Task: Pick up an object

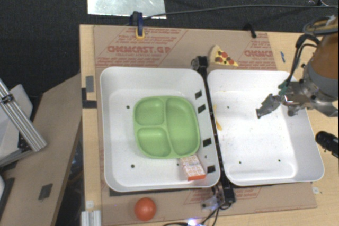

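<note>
Camera view from above, slanted: two shallow white bins side by side on a cardboard-covered bench [175,39]. Right bin [249,166] bare on its floor, with gripper [265,108] hovering over its far right part, reaching in from the right on a grey arm [318,93] with orange band. Finger spacing not readable at this angle; nothing seen between the fingers. Left bin [119,87] holding a green divided plate [167,126] at centre, three compartments, long axis running roughly near-to-far. Just near-right of the plate, touching or almost touching its rim, a small box [192,168], white with an orange-red end, long axis slanting from far-left to near-right; print on it too small to read.

Deciding relation: nearest candidate objects lie well to the left of the gripper, across the black-clipped divider between the bins; small box also nearer the viewer than the gripper. Likely requirement, as judgement: travel left over the divider, then descent with fingers set across the box's short side.

Outside the bins: pizza-slice toy [223,56] on the bench by the far end of the divider; orange-red ball [145,208] near the left bin's near edge. Legible writing: "CHEMCAST GP" printed in red on the cardboard, repeated.
</note>
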`<state>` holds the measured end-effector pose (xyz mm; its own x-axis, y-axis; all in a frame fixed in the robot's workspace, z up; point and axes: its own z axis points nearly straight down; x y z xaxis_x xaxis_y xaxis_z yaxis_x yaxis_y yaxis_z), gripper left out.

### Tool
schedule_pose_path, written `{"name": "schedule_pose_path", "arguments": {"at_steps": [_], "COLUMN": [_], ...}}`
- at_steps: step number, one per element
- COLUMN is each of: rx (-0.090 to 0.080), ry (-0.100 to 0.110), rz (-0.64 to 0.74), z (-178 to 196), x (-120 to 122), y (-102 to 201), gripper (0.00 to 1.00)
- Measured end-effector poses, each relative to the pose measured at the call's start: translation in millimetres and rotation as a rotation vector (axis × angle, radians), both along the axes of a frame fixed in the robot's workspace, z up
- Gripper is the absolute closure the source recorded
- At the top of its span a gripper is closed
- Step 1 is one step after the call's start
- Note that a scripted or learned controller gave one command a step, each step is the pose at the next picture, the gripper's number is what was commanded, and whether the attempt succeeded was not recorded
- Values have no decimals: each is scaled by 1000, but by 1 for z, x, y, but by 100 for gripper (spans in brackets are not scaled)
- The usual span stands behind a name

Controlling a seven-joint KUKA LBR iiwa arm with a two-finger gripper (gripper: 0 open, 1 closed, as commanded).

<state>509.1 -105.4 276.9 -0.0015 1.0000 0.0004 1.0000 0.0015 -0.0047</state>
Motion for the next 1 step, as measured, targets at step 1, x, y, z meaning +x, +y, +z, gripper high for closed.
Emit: {"name": "schedule_pose_path", "arguments": {"at_steps": [1], "rx": [-1], "ry": [-7], "rz": [2], "z": [3], "x": [1], "y": [0], "gripper": [0]}}
